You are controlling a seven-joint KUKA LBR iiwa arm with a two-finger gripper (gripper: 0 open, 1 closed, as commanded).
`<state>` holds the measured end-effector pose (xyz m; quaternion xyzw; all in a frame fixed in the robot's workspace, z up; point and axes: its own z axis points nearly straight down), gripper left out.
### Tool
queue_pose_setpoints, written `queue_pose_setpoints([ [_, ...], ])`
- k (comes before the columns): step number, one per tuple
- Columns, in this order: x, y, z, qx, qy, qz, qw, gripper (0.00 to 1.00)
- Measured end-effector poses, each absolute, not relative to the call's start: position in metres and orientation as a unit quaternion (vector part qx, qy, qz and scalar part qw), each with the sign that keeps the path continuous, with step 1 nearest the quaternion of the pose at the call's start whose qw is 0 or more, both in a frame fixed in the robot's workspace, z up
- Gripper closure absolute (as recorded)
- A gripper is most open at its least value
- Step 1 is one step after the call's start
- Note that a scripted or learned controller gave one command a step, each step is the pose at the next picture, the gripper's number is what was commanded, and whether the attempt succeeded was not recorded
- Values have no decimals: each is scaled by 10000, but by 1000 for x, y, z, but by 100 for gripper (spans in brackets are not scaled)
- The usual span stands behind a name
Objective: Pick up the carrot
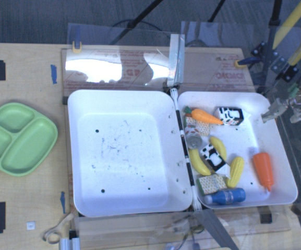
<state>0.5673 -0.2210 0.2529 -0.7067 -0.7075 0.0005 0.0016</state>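
two shallow white plastic bins are seen side by side on the pale wooden bench [25, 61]. the left bin [82, 108] is smooth with rounded corners, faint blue scribbles and a few small dark holes marked on its floor. the right bin [283, 155] is loaded with toy food. the small orange carrot with a green stub top [204, 115] is lying tilted near the back of the right bin, close to the divider between bins, just beside a black-and-white cow-patterned block [229, 115]. below it, a round grey metal can [194, 139], a curved yellow banana [199, 162], a second smaller cow-patterned piece [213, 157], a bumpy yellow corn cob [236, 171], a tan dotted cracker square [213, 183] and a blue cylindrical bottle [225, 196] are clustered. a larger smooth orange tapered object [263, 170] is lying apart toward the right wall. the metallic gripper [285, 107] is seen at the right bin's back-right rim, well apart from the carrot; whether it is apart or together cannot be told. a green three-compartment plastic plate [17, 138] is sitting at the bench's left. clear acrylic panels [119, 56] are standing behind the bins.
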Motion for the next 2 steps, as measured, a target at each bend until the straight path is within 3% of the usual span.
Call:
queue_pose_setpoints([
  [1, 530, -160, 161, -7115, -7026, 6, 15, 0],
  [2, 575, -118, 140, -6433, -7656, 0, -1, 0],
])
